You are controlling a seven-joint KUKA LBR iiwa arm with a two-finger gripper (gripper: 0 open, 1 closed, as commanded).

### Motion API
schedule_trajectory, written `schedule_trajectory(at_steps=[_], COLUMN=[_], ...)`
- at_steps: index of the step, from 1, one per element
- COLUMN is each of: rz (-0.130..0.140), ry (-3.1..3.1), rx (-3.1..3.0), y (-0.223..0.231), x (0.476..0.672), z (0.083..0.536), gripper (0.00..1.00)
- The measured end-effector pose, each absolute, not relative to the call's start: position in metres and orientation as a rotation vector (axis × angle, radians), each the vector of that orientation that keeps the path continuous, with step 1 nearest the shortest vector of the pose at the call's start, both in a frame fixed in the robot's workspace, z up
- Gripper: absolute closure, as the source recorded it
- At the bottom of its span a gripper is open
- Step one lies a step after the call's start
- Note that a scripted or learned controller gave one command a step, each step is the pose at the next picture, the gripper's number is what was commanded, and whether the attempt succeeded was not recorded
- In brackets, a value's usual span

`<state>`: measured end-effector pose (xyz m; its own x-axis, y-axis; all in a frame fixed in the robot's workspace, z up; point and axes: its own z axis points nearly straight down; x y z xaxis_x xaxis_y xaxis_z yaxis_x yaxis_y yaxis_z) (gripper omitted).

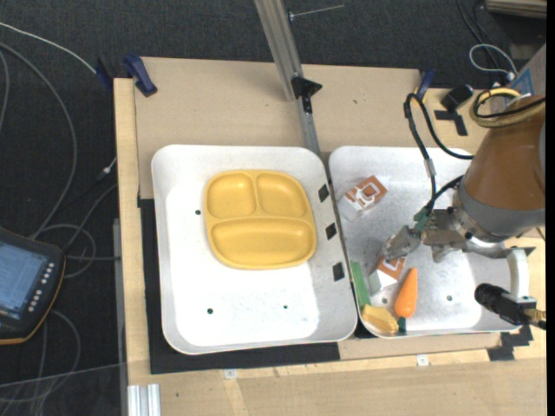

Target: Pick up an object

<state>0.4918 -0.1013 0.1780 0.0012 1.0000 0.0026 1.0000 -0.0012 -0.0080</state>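
I'm at the approach step, nothing picked yet. My gripper (401, 246) is low over the right bin (451, 312), reaching in from the right, tip just above the small orange-and-white wedge (389, 272) and up-left of the carrot (406, 291). Whether it touches anything I can't tell, and the same goes for my end effector being apart or together (too dark and blurred at the tip). I see nothing held.

Candidates in the right bin:
- carrot, lying near the front wall, just beside the wedge
- green stick (359, 284) along the left wall
- yellowish piece (379, 321) in the front-left corner, touching the carrot's lower end
- orange-and-white box (365, 193) well apart, toward the back

The left bin (173, 258) has the yellow divided plate (258, 217); not my target from here.

Next move, my call: commit to the carrot or the wedge, drop straight down, close across the narrow axis. Risk is the cluster, since neighbours are crowded enough to get nudged or double-grabbed.
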Motion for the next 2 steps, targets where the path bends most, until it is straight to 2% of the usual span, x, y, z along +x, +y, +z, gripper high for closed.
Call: schedule_trajectory(at_steps=[1, 2], rz=[0.006, 0.004], ry=[-2.216, -2.217], rx=[-2.215, -2.217], y=[-0.095, -0.094], x=[0.494, 0.493], z=[0.117, 0.091], gripper=[0.0, 0.0])
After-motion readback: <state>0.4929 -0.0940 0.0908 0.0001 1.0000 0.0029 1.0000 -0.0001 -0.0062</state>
